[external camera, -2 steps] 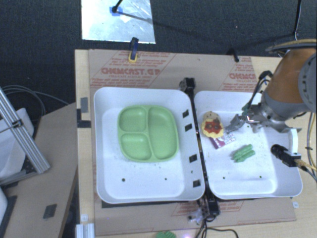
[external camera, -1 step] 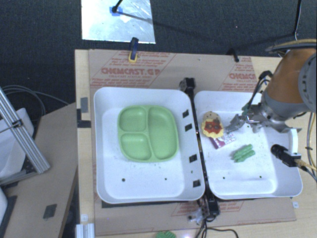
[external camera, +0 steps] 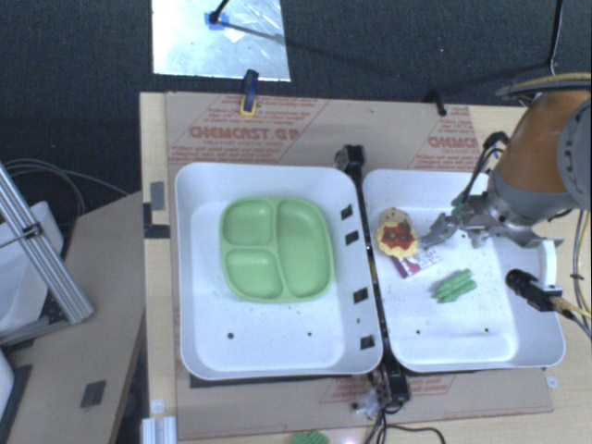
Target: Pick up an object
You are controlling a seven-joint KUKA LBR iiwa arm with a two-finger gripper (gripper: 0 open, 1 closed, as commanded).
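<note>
In the right bin [external camera: 481, 345] lie three objects. A red and yellow toy [external camera: 396, 234] sits near the bin's left wall. Just below it lies a small pink and white packet [external camera: 413, 263]. A green bean-like piece [external camera: 454, 285] rests near the bin's middle. My gripper [external camera: 437, 232] hangs low over the right bin, just right of the red and yellow toy and above the packet. I see nothing held in it. The grey arm with its orange band [external camera: 546, 146] reaches in from the right.
The left bin [external camera: 199, 340] holds a green divided plate [external camera: 277, 249]. A black divider with clips [external camera: 363, 248] runs between the bins. A black part on the arm [external camera: 529, 290] hangs over the right bin's right side.
</note>
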